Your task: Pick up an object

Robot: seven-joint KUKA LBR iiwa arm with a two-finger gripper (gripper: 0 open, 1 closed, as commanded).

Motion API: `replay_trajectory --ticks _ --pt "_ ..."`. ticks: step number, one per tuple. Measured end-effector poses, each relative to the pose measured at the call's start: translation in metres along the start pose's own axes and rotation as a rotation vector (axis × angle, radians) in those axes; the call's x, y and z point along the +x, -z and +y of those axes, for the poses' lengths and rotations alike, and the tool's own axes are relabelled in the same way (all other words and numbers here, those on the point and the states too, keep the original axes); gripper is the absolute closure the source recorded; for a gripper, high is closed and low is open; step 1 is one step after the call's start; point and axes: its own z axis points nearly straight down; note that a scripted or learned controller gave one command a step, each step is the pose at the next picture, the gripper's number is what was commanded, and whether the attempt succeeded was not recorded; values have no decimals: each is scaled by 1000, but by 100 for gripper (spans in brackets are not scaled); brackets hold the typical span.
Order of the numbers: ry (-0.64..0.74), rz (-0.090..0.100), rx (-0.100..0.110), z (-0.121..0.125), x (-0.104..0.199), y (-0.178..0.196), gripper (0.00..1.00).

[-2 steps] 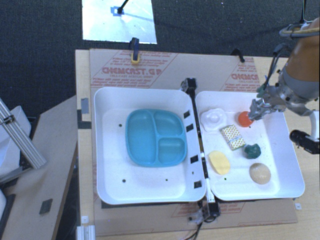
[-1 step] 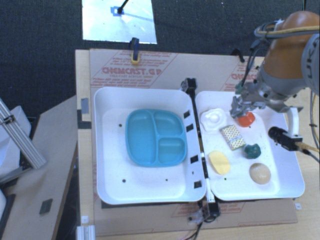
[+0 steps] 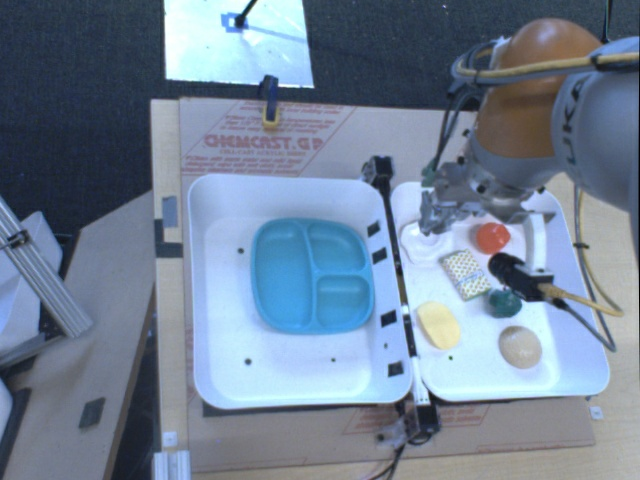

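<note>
Tabletop, two bins. Left bin has the blue divided plate. Right bin has the small items. The arm has the end effector low at that bin's far-left corner, over a white object. Can't tell how open it is or whether it grips anything. Yellow piece, patterned packet, beige egg shape, orange ball and teal lump all sit on the bin floor. My read: nothing is lifted, so grasp and lift are still to do.

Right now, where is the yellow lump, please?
The yellow lump lies in the right bin by its left wall, below the speckled packet, left of the beige ball.
</note>
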Motion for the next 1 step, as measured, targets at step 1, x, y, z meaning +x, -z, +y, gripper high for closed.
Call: replay_trajectory --ticks 1 --pt "1 1 2 0 60 -13 100"
